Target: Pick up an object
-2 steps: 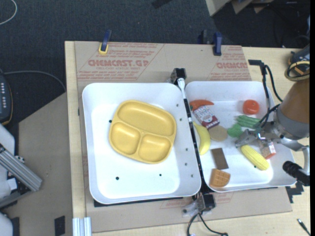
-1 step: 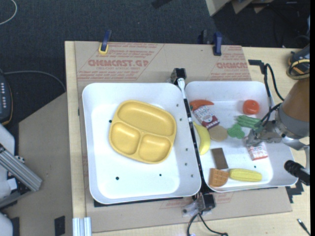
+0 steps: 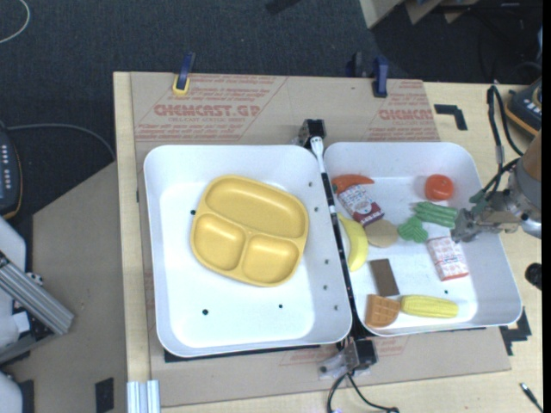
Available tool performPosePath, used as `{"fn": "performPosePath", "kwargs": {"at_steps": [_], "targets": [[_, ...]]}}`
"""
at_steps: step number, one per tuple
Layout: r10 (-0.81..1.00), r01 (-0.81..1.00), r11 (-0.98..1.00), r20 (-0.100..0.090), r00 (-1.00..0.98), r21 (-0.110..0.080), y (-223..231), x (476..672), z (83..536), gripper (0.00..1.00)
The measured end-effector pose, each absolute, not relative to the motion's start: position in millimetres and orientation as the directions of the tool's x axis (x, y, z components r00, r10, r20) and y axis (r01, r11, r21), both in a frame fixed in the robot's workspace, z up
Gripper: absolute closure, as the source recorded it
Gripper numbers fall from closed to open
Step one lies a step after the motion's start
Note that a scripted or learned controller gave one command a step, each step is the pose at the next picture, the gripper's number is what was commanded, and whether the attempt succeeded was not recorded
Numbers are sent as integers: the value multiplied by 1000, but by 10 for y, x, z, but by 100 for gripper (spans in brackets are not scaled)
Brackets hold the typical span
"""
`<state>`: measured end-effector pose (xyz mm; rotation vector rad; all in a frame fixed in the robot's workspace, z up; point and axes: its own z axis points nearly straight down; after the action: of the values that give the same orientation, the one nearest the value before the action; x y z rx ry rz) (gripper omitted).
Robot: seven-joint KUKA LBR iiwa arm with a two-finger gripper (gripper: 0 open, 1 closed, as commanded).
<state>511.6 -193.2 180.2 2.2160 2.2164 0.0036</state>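
The right bin [image 3: 491, 269] holds several toy foods. Among them are a red tomato [image 3: 439, 187], a green bean pod [image 3: 437, 214], a small green piece [image 3: 413, 230], a yellow banana [image 3: 354, 242] and a corn cob [image 3: 430, 306]. A pink-and-white packet [image 3: 448, 258] lies near the bin's right side. My gripper [image 3: 467, 227] reaches in from the right, low over the bin. It sits just right of the bean pod and just above the pink packet. I see nothing held in it.
A yellow divided plate [image 3: 249, 231] lies in the left bin [image 3: 172, 308]. The right bin also holds an orange carrot [image 3: 353, 181], a red-white packet [image 3: 361, 203], a tan cookie [image 3: 381, 234], a brown bar [image 3: 384, 276] and an orange waffle [image 3: 382, 311].
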Motion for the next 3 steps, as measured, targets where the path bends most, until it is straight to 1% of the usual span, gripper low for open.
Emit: {"fn": "performPosePath", "kwargs": {"at_steps": [1,2,3], "targets": [[1000,1000,1,-3,-1,7,-1938,5132,2282,100],[1000,1000,7,3,-7,1,-1348,5167,2361,100],[1000,1000,6,3,-5,-2,-879,5246,2251,100]]}}
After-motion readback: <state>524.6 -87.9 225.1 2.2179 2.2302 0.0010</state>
